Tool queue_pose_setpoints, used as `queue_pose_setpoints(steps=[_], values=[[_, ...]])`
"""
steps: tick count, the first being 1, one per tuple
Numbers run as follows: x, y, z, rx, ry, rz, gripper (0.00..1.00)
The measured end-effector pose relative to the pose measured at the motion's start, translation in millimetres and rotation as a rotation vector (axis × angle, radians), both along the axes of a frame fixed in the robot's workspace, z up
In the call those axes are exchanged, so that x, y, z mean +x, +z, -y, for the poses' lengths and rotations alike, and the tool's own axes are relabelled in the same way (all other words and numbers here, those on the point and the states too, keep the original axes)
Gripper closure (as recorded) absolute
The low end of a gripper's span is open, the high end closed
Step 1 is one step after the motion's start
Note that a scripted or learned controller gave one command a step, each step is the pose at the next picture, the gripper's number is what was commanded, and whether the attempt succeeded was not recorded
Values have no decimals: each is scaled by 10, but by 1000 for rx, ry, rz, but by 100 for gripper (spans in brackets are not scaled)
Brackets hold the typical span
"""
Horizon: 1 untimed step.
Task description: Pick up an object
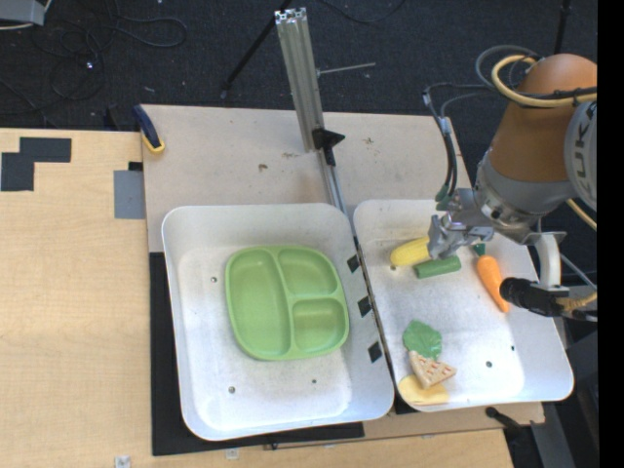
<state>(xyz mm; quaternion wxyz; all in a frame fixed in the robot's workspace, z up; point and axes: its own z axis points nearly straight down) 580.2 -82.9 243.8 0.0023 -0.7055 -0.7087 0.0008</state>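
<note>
My gripper [442, 247] is low in the right bin [546, 378], at its far left part. Its fingers point down right over a yellow corn-like piece [409, 253] and a dark green flat block [437, 268], which lie side by side. I cannot see whether anything sits between the fingers. An orange carrot [490, 281] lies to the right of the gripper. Near the front of the bin are a green leafy piece [422, 338] and a pizza slice [430, 370] resting on a yellow piece [425, 392].
The left bin [195, 378] holds a light green divided plate [288, 301]. An upright aluminium post [302, 81] stands behind the bins. Wooden tabletop [68, 300] lies to the left.
</note>
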Motion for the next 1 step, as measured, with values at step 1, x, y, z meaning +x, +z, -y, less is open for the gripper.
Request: queue_pose_setpoints(steps=[1], values=[[-57,-39,-436,0,0,0,100]])
